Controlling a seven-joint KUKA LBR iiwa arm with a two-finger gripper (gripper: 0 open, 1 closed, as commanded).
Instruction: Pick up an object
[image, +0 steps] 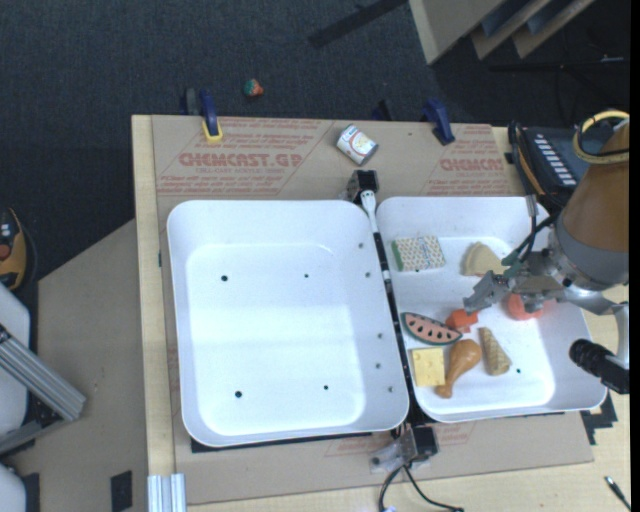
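Note:
The right bin (440, 212) holds several small items: a green sponge-like square (418, 253), a tan rounded piece (481, 259), a watermelon slice (430, 327), a yellow cheese block (428, 367), a brown drumstick (460, 362), a tan cone-like piece (494, 352) and small red pieces (461, 319) (522, 306). My gripper (486, 294) hangs low over the middle of this bin, pointing left, just above the small red piece next to the watermelon slice. Nothing shows between its tips.
The left bin (270, 320) lies beside the right one on a brown board. A small white box (356, 144) rests on the board behind the bins, with blue clamps (209, 115) (437, 120) at the back edge. The arm's orange band (602, 215) rises at the right.

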